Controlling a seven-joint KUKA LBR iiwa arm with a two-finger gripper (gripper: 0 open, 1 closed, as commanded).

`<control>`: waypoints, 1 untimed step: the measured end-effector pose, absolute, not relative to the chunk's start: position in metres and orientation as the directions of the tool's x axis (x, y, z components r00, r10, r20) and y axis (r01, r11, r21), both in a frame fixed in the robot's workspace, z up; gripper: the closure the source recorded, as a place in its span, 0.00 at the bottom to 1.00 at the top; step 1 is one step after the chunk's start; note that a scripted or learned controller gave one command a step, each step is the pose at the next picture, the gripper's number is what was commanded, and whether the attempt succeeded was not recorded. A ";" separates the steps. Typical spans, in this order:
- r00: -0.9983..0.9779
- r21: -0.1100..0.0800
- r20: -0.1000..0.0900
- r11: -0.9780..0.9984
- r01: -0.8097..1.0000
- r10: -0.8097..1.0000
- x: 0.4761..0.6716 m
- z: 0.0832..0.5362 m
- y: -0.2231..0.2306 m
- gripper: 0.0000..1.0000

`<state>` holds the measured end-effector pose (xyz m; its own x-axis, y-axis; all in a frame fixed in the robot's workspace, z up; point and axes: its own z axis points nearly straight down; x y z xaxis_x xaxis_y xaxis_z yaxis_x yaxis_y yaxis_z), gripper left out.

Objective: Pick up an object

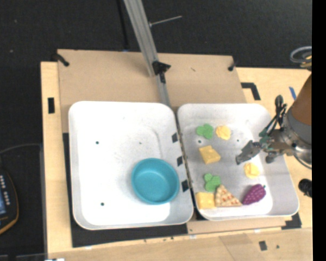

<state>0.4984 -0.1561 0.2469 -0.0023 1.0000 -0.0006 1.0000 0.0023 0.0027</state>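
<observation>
The blue bowl [155, 180] sits low in the left bin [98, 124], nearest the camera, and serves as the landmark for everything else. It is the one object in that bin.

To the right of the bowl, across the divider, the right bin [236, 116] holds eight small toy foods. Just right of the bowl, at the bin's near edge, lies a yellow block [205, 200], with a green clover-shaped piece [211, 181] just above it and a pizza slice [226, 197] touching the block's right side. Further up and right of the bowl are a yellow cheese wedge [209, 155], a second green clover piece [205, 130] and a small yellow piece [223, 132]. Well to the right of the bowl are another yellow piece [252, 170] and a purple bunch of grapes [254, 194].

Counted: one bowl, two green pieces, four yellow pieces, one pizza slice, one bunch of grapes.

Farthest right from the bowl, the gripper [255, 151] hangs low over the right bin, just above the yellow piece there. Whether it is spread or closed I cannot tell, and nothing is seen clamped in it.

By my reading the pick is not yet done: every object rests on a bin floor. The likely target is the yellow piece beneath the gripper; the grasp and the lift both remain.
</observation>
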 end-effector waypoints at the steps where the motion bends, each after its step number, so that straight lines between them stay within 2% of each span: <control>1: 0.000 0.003 -0.001 0.000 1.000 1.000 0.498 0.247 -0.156 0.00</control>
